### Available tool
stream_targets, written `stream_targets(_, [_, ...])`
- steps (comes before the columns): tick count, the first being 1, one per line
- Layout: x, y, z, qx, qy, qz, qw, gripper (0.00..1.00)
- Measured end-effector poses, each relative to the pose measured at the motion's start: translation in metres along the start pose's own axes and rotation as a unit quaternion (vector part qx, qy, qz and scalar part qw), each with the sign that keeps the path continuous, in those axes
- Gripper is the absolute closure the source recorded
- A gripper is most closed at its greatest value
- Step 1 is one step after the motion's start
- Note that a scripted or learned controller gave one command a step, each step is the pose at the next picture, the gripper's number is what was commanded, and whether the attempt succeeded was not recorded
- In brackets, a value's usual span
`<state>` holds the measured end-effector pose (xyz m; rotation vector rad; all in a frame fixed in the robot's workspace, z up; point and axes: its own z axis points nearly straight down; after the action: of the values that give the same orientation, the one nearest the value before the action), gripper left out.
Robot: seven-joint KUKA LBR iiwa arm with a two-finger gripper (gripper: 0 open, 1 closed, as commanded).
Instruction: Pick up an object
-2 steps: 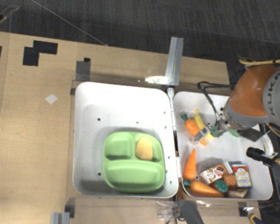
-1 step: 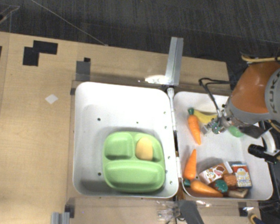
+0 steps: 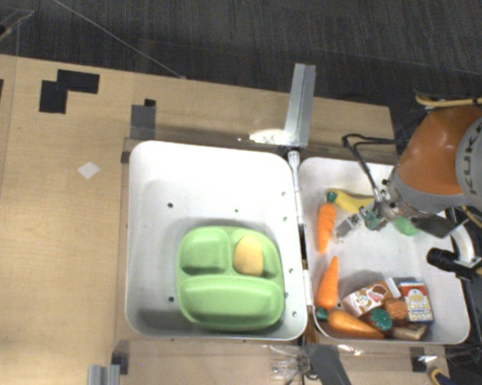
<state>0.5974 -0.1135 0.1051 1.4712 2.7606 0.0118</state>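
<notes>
Look to the right of the frame: your gripper (image 3: 363,219) hangs low in the upper part of the right bin (image 3: 454,333), right beside the top carrot (image 3: 326,222) and a yellow toy (image 3: 350,201). Whether it grips anything, you cannot tell from this angle. Two more carrots (image 3: 328,284) lie along the bin's lower left, next to small cartons (image 3: 392,301) at the lower edge. In the left bin (image 3: 151,222) sits a green divided tray (image 3: 230,282) with a yellow egg-shaped piece (image 3: 249,255) in its upper right compartment.
</notes>
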Motion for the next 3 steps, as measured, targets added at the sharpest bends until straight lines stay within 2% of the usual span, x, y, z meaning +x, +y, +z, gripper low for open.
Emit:
stream_targets(1, [-0.025,0.073,-0.041,0.003,0.002,-0.012,0.9999,0.0])
stream_targets(2, [-0.024,0.07,0.014,0.011,0.006,0.037,0.9992,0.0])
stream_targets(3, [-0.065,0.045,0.019,0.006,0.021,0.088,0.9959,0.0])
